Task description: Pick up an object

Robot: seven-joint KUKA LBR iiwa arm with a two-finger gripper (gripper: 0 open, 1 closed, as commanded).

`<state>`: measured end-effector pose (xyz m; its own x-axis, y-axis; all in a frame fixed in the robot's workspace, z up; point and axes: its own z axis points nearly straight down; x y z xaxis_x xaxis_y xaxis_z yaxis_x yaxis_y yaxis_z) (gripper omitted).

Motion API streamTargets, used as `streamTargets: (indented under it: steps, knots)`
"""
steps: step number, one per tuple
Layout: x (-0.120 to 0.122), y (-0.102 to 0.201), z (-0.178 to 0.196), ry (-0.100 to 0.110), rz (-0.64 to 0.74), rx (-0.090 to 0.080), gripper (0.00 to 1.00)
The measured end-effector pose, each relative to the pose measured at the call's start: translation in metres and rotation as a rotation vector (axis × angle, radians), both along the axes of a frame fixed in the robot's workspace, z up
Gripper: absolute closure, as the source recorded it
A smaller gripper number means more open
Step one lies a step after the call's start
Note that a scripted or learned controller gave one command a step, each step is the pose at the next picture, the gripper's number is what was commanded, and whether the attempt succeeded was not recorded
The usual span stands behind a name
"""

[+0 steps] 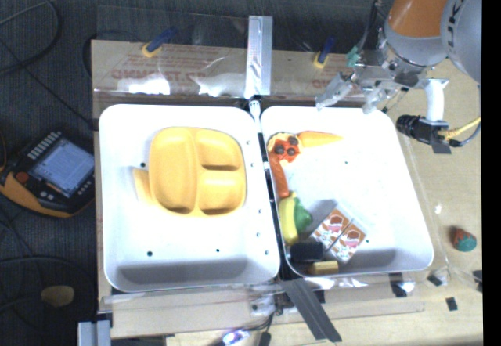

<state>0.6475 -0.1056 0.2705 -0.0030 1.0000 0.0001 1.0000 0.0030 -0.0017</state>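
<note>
— Where's the arm [438,0] now?

— Up over the far right corner of the right bin [391,180], just past the rim. The gripper [352,94] hangs there with its fingers spread apart and nothing between them (so I'd say it hasn't tried for anything yet).

— And what could it take?

— Everything loose sits in that right bin, crowded along its left wall. At the far left corner there's an orange carrot-shaped toy [317,138] with a dark-spotted orange piece [283,148] beside it. Down the wall runs a thin red-orange stick [278,178], then a yellow and green toy [293,217]. Towards the near edge lies a patterned little box [340,232], and a dark object [311,253] with a yellow piece [325,266] at the near left corner.

— And the left bin [125,258]?

— It holds a yellow divided tray [196,170], lying in its middle.

— Which would you bet on?

— The carrot-shaped toy, I think: it lies nearest the gripper and stands clear of the wall.
</note>
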Motion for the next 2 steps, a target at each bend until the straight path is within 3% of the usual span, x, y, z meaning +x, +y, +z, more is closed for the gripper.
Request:
streamTargets:
  steps: [1,2]
  knots:
    - [-0.0261,-0.0099,-0.1348,0.001,0.094,0.0,0.0]
    - [-0.0257,-0.0094,-0.1259,0.001,0.094,0.002,1.0]
